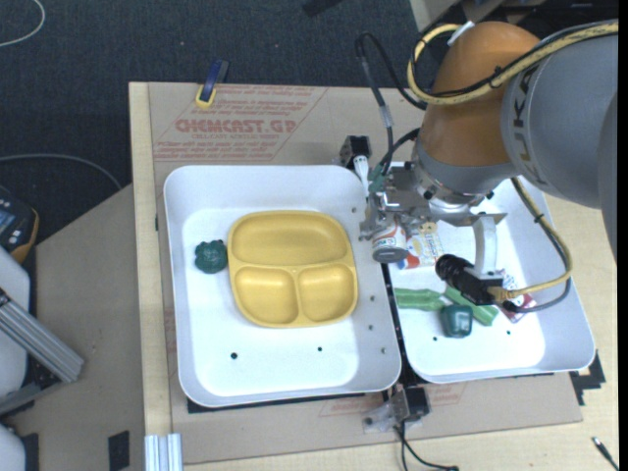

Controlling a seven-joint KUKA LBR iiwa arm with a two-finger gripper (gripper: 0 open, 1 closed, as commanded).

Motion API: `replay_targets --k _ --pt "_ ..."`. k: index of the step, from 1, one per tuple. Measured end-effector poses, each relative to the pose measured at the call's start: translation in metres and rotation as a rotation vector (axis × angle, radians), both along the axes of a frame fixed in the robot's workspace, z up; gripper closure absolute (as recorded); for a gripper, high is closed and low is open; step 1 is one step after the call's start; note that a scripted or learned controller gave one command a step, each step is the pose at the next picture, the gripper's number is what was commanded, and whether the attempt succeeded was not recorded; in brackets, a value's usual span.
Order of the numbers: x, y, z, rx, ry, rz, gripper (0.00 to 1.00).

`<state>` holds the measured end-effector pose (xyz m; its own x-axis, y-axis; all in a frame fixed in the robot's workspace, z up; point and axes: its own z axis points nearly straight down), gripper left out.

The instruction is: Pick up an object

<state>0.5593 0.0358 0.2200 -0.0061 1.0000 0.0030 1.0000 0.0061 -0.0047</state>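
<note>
Our gripper (392, 226) hung low over the right bin's (559, 337) near-left corner, by a small printed can (400, 246), likely our target. We could not tell its grip. A yellow tray (292, 266) and green toy (210, 255) sat apart in the left bin (196, 351).

A cardboard sheet (235, 121) (red lettering) bears a blue-yellow clip (209, 83).
</note>
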Motion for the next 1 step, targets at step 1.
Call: replay_targets --k 1 --pt "-0.0032 0.0254 -0.0007 -0.001 -0.001 -0.002 1.00"
